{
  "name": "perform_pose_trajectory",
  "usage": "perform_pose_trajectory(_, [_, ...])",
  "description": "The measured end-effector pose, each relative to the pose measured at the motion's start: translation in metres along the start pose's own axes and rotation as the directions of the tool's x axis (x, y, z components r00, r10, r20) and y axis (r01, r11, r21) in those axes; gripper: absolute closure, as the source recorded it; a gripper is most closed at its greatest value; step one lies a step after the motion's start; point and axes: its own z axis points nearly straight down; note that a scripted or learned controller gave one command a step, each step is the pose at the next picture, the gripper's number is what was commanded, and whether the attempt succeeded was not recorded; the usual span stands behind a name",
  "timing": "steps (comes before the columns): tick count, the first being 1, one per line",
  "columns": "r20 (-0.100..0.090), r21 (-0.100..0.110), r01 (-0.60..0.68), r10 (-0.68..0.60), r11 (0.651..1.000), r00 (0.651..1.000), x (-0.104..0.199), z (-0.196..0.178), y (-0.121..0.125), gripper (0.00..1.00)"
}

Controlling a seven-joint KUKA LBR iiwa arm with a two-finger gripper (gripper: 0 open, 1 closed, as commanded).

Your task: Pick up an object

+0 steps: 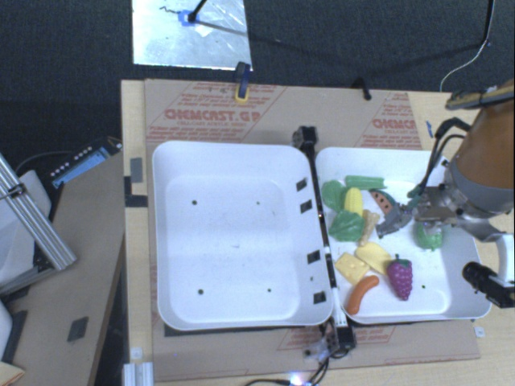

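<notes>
Camera view showed the gripper [389, 222] low in the right bin [463, 296], just above the purple grapes [401, 277]. Its finger spread could not be told (too blurred); yellow cheese [372, 256] and an orange sausage [361, 293] lay left of the grapes.

I see a bench topped with a brown printed cardboard sheet [217, 111]; two shallow white plastic bins sit directly on it side by side, the left bin [233, 232] touching the right bin [451, 300].
</notes>
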Motion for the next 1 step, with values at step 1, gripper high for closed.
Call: perform_pose_trajectory(1, [0.000, 0.008, -0.005, 0.005, 1.000, 1.000, -0.0292, 0.1175, -0.0047, 0.00])
